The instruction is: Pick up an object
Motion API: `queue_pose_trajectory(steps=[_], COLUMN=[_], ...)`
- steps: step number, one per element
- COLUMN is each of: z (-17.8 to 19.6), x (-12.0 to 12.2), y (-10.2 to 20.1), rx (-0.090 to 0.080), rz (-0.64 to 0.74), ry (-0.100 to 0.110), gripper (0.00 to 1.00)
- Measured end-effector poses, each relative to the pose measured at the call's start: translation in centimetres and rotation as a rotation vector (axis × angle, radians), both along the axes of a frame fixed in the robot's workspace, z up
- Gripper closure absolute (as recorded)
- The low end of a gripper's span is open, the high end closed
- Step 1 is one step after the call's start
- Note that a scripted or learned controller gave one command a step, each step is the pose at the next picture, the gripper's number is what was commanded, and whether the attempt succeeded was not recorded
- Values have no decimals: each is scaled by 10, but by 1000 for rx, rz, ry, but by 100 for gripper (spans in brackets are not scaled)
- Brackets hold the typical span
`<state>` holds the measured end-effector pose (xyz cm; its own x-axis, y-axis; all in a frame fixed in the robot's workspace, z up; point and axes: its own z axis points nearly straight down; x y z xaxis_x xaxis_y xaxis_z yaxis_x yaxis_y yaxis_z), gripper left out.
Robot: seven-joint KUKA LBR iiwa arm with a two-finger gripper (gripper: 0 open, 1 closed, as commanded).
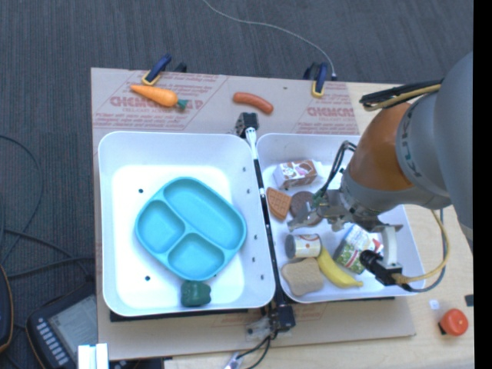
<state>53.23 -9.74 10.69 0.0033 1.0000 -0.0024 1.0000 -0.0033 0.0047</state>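
Note:
My gripper [307, 209] is low in the right bin [407, 237], near its left-middle. It hangs just above a white can [306, 245] and beside a round waffle cookie [278, 203]. A brown and white packet [298, 174] lies behind it. To its right, a green and white pouch [355, 250] sits partly under the wrist. A banana [339, 272] and a bread slice [302, 278] lie near the front wall. I see nothing clearly held by the gripper.
The left bin [123, 167] holds a blue divided plate [191, 227] and a green pepper [196, 293] by its front wall. Behind the bins, a carrot [157, 96] and a sausage [252, 102] lie on the cardboard. An orange cap [453, 323] sits at the bench's front right.

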Motion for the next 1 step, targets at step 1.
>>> queue_pose_trajectory(steps=[1], z=[-20], x=[36], y=[1], rx=[2], rz=[3], ry=[3], gripper=[0])
